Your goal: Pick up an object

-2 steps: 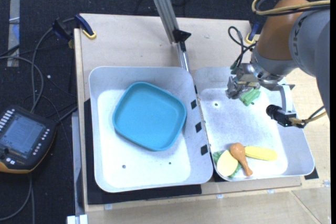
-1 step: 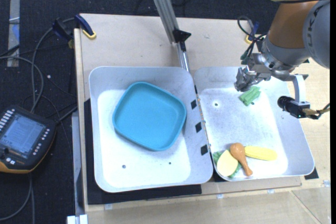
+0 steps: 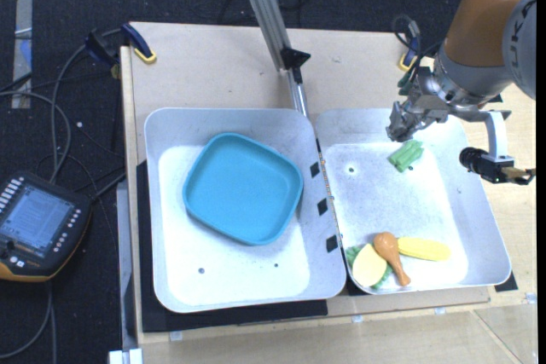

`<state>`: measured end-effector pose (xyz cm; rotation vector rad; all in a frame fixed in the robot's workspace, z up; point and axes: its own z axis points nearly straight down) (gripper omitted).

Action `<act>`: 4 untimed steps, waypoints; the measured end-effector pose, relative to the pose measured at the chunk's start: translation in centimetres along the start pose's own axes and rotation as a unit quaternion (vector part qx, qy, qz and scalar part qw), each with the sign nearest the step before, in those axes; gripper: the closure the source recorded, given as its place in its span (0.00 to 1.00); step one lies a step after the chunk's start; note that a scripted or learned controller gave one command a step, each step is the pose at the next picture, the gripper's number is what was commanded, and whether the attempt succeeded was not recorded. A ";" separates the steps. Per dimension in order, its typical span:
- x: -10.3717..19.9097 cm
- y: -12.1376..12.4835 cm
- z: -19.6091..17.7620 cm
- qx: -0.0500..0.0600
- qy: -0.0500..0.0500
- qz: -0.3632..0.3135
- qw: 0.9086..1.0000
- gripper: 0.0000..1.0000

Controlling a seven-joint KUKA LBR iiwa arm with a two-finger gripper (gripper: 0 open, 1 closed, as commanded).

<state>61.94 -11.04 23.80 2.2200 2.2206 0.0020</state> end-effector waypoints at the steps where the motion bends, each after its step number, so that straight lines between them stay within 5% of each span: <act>1: 4.6 -2.0 1.1 0.001 0.001 -0.002 1.000 1.00; 4: 18.7 -10.0 -0.4 0.002 0.000 -0.002 1.000 1.00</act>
